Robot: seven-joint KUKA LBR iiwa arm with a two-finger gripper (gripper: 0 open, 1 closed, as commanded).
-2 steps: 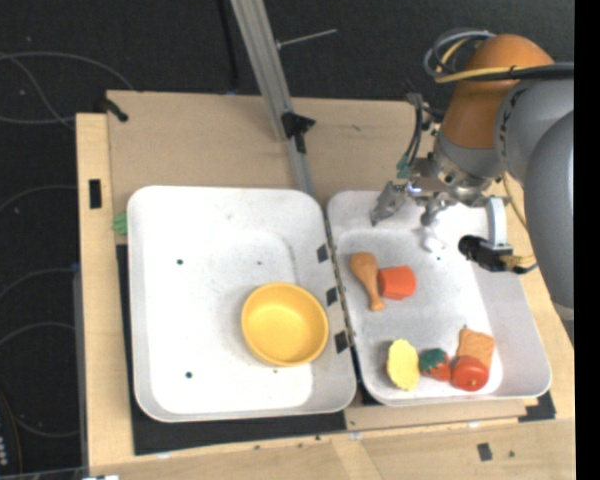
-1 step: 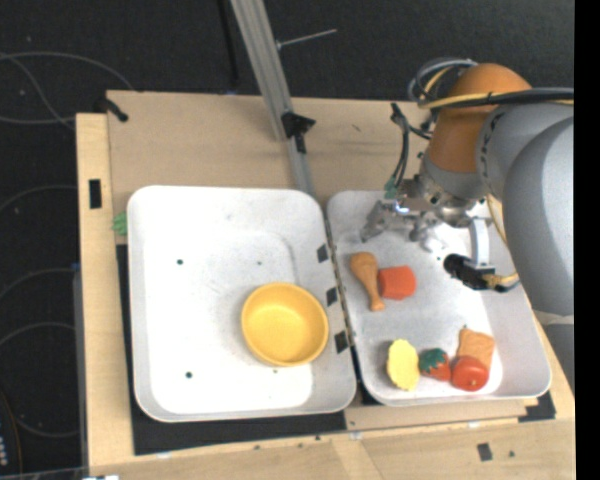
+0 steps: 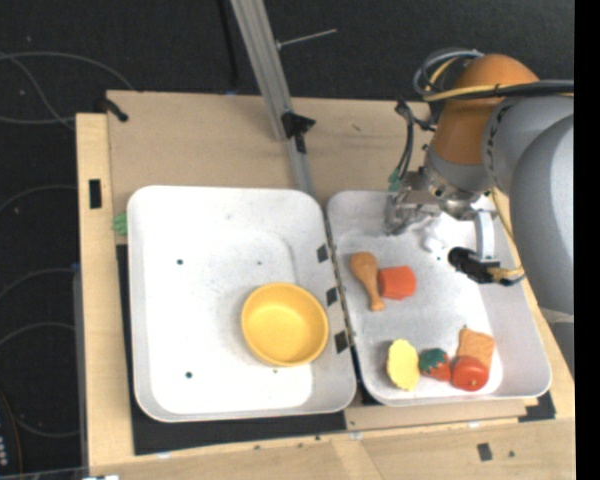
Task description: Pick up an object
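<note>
While gripper (image 3: pixel 405 213) hangs over right bin (image 3: pixel 515 363) far corner, finger state unclear, nothing visibly held: approach step. Next: move toward drumstick (image 3: pixel 366 277) or red block (image 3: pixel 397 282), descend.

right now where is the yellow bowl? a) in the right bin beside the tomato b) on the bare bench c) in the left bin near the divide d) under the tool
c: the yellow bowl sits in the left bin, at its lower right, close to the edge shared with the right bin.
</note>
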